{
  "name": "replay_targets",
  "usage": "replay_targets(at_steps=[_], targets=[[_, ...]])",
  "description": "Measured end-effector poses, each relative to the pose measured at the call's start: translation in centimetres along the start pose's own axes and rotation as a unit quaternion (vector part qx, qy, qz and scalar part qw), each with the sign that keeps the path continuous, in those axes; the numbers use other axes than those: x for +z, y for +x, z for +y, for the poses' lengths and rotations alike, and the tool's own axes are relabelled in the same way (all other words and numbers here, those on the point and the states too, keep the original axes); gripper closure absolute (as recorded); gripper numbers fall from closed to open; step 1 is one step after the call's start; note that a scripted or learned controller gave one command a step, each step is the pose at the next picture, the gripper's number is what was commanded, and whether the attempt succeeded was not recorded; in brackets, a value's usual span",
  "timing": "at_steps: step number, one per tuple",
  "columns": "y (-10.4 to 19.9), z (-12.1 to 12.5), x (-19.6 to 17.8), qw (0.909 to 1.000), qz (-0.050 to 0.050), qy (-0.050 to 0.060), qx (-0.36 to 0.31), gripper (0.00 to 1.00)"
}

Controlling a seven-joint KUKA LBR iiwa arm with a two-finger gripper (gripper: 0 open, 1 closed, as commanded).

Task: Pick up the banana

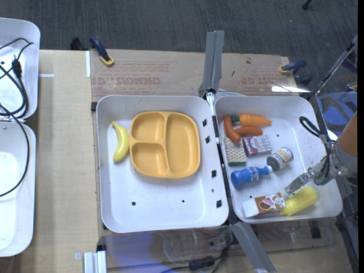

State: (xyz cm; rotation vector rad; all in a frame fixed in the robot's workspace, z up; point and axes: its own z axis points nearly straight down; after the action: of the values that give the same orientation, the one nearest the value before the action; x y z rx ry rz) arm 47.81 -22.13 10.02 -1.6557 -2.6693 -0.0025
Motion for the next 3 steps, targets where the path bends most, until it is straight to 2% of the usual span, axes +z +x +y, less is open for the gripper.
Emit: replay_targets(at_steps=[3], targets=[[0.00,0.00,0.00,1.0000,0.000,0.000,0.000,0.00]])
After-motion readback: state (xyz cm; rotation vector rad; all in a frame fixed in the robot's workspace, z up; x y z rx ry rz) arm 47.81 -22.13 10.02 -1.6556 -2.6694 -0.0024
